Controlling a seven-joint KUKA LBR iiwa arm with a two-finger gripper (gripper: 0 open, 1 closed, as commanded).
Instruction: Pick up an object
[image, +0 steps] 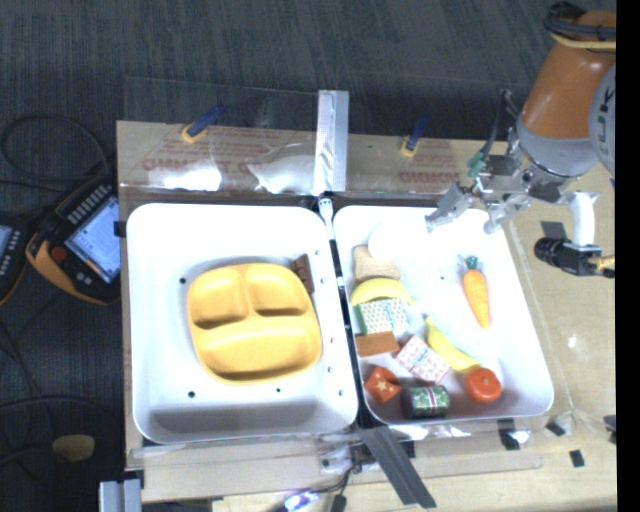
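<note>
Two jaws (468, 207) hang spread and empty over the far rim of the right bin (535, 340), above a bare patch of its floor. Nearest is the carrot (476, 292), lying alone and clear of the rest. Further off, the banana (449, 347), tomato (484, 384), small can (427, 401) and boxes crowd the near corner. A straight drop would likely close on nothing; reaching into the clutter risks nudging neighbours or clipping the bin wall. The yellow tray (254, 320) fills the left bin (150, 300).

Orange band (566, 85) on the arm, grey metal wrist below it, thin metallic fingers (447, 209), dark cable alongside
</note>
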